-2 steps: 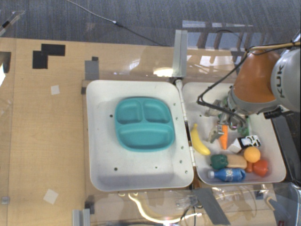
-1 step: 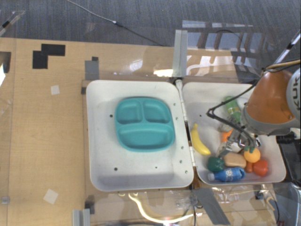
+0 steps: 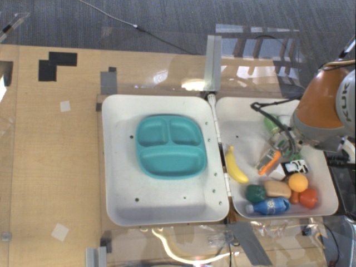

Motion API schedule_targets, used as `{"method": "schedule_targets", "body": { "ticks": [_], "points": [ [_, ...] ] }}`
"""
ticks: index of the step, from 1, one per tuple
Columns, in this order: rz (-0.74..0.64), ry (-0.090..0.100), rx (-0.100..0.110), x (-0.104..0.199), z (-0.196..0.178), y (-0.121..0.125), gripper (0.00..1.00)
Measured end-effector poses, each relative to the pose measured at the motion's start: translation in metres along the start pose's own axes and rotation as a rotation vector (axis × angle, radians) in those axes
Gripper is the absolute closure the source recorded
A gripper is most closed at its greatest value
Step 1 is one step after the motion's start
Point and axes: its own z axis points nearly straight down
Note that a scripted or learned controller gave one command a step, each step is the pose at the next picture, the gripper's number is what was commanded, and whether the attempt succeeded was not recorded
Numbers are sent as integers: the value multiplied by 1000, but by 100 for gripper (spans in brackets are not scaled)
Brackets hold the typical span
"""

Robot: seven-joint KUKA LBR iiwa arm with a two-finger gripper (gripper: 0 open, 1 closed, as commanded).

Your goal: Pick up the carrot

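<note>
The orange carrot [image 3: 271, 163] lies on a slant in the middle of the right bin [image 3: 245, 113], its tip pointing down-left. My gripper [image 3: 273, 156] reaches in from the right, under the orange wrist band, and sits right over the carrot. A grey finger [image 3: 265, 161] runs along the carrot's upper-left side, and the carrot shows between the fingers. Its leafy end is hidden under the gripper body.
Around the carrot lie a banana [image 3: 236, 168], a dark green piece [image 3: 256, 193], a tan bread piece [image 3: 277, 189], an orange ball [image 3: 298, 182], a red piece [image 3: 308, 198], a blue bottle [image 3: 271, 206] and a green item [image 3: 271, 124]. The left bin [image 3: 119, 149] holds a teal divided plate [image 3: 169, 146].
</note>
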Motion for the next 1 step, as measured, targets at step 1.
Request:
{"method": "schedule_targets", "body": {
  "ticks": [1],
  "points": [
    [-7, -8, -5, -2, -14, 3, 100]
  ]
}}
